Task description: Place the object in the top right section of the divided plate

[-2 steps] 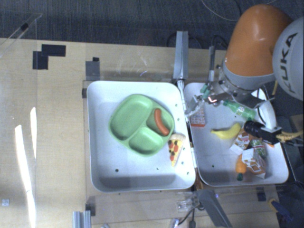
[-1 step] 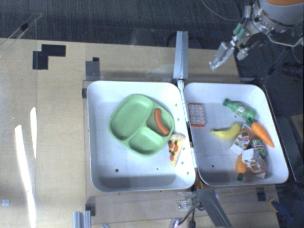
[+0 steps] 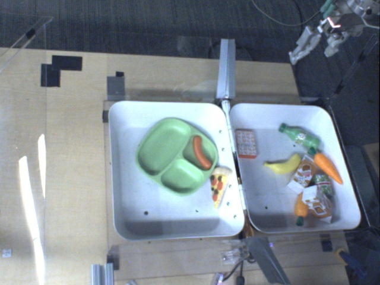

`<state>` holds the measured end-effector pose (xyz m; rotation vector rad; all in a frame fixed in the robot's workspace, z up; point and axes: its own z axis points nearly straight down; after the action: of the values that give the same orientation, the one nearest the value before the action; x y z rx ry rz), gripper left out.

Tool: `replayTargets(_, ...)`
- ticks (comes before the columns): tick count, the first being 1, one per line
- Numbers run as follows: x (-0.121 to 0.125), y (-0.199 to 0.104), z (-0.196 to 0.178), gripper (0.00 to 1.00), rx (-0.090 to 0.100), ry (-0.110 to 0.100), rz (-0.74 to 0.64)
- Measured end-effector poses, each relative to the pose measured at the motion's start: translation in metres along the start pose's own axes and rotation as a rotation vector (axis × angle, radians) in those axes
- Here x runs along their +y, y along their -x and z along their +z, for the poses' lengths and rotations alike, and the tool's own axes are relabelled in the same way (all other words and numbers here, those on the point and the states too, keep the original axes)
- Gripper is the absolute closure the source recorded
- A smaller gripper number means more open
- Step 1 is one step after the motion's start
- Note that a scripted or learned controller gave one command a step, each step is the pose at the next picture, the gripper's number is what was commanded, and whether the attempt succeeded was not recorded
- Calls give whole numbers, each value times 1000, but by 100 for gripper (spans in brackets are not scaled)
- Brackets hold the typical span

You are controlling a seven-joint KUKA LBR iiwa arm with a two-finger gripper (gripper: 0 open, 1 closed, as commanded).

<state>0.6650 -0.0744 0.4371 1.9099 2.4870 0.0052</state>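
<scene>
Well, the light wooden bench [image 3: 71,159] sits on dark carpet [image 3: 148,10]. The left white bin [image 3: 124,206] holds the green divided plate [image 3: 163,147]. Far up and right of the plate, the claw [image 3: 314,45] hangs spread wide, holding nothing. A toy hot dog [image 3: 202,152] lies in the plate's right section. Right of the plate, the cartons' [image 3: 314,195] writing is too small to read.
</scene>
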Motion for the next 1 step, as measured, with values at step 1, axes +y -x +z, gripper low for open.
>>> replayTargets(1,-2,26,0,0,-1,1,52)
